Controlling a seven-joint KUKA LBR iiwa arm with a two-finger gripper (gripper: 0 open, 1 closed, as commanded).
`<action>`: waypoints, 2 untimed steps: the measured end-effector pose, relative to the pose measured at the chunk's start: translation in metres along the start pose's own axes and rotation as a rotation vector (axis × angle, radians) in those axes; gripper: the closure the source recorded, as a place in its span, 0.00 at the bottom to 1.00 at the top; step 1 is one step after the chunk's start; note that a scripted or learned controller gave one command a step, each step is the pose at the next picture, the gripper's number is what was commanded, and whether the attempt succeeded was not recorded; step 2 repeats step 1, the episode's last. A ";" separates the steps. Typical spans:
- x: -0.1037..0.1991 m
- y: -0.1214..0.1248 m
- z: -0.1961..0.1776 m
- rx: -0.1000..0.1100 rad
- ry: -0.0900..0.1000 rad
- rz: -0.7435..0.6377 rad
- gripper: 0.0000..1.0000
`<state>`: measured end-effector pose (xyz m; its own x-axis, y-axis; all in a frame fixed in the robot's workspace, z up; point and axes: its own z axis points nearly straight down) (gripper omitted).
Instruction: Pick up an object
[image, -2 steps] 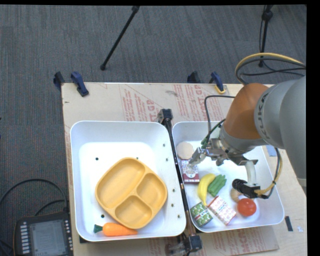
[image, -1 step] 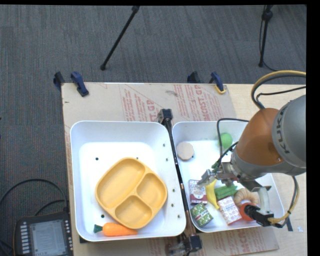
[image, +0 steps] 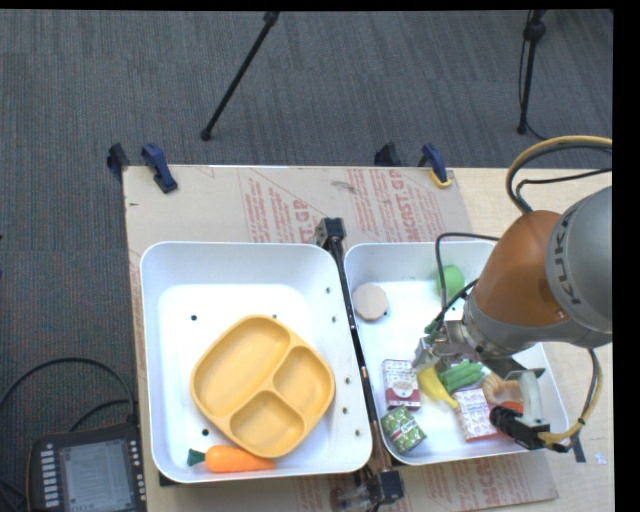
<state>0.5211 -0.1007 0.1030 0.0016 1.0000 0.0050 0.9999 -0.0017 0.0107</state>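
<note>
Two shallow white plastic bins sit side by side on the bench. The left bin (image: 160, 270) holds one yellow three-compartment plastic tray (image: 262, 385) and, just beside the tray's near edge, one orange toy carrot with a green tip (image: 232, 459). The right bin (image: 400, 258) holds the cluttered candidates for picking: one pale round disc (image: 371, 301) near its far left corner, two small printed cartons, one red and white (image: 399, 381) and one green (image: 404, 430), one yellow banana-like piece (image: 434, 385), one green oblong piece (image: 461, 376), one red and white flat packet (image: 471, 413), and one green rounded object (image: 451, 280) partly hidden by the arm. The gripper (image: 441, 345) hangs low over the yellow and green pieces; whether it is open or closed cannot be told. Judged step: approach or grasp attempt. The next move calls for a secure hold on one item before lifting clear.
</note>
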 end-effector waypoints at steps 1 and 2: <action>0.053 -0.044 -0.085 0.013 -0.003 -0.003 1.00; 0.053 -0.044 -0.085 0.013 -0.003 -0.003 1.00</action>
